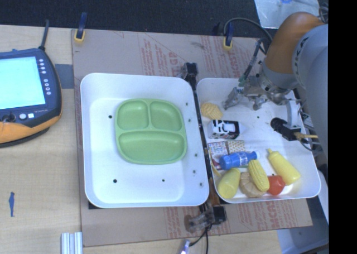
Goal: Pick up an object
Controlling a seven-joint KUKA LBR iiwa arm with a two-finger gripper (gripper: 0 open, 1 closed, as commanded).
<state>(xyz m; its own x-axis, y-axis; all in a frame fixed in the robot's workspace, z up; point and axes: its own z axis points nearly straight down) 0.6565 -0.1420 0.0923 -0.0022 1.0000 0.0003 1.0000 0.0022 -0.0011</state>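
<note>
Yellow corn cob (258,174), ridged, among toys in right bin (312,191); tool (245,100) splayed open, empty.

On your bench (33,180), a teach pendant (25,94) lies far left; two yellow clamps (80,35) pin the cardboard sheet (139,52).

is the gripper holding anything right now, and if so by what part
Nothing is held. The gripper hangs above a bare patch at the back of the right bin, apart from the toys piled toward the bin's front.
</note>
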